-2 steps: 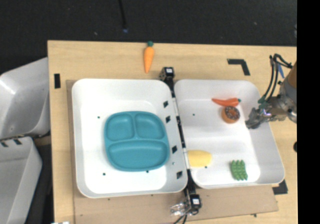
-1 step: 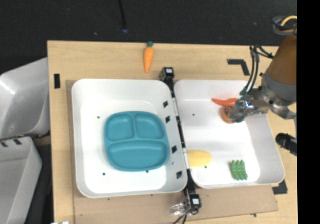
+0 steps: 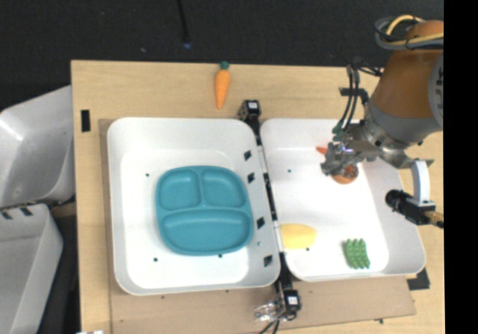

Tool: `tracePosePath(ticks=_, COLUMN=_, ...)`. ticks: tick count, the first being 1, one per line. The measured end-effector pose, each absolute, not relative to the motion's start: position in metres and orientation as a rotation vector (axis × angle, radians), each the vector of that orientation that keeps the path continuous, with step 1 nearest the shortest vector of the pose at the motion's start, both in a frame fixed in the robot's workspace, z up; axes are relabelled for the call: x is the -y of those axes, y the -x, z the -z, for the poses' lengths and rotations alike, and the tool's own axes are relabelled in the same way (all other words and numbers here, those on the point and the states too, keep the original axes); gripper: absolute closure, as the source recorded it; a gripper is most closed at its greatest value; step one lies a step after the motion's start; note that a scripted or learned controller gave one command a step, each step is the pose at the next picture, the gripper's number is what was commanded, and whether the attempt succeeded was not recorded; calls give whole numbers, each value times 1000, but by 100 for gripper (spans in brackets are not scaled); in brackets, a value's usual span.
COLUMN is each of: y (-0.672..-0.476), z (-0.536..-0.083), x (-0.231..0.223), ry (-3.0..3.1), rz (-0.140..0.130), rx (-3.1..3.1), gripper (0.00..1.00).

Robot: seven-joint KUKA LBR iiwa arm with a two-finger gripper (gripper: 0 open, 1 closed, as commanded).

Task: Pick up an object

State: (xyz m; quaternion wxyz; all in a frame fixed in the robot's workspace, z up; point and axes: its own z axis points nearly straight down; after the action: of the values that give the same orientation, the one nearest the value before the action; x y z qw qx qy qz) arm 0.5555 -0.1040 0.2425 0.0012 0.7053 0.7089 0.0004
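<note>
We see the tool (image 3: 340, 163) low in the right bin (image 3: 388, 254), right over a small orange-red object (image 3: 344, 175), probably because it is the chosen one to lift, but whether it is spread or pinching we cannot tell.

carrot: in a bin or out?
Out. The toy carrot lies on the bare bench, behind the left bin, outside its rim.

The gripper (image 3: 340, 163) hides most of an orange object (image 3: 345, 175).
</note>
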Motion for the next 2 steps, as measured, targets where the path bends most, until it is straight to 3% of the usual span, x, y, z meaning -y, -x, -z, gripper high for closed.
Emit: tracePosePath(ticks=2, y=-604, z=-236, x=7, ry=-2213, rz=-4, rx=-2229, gripper=100)
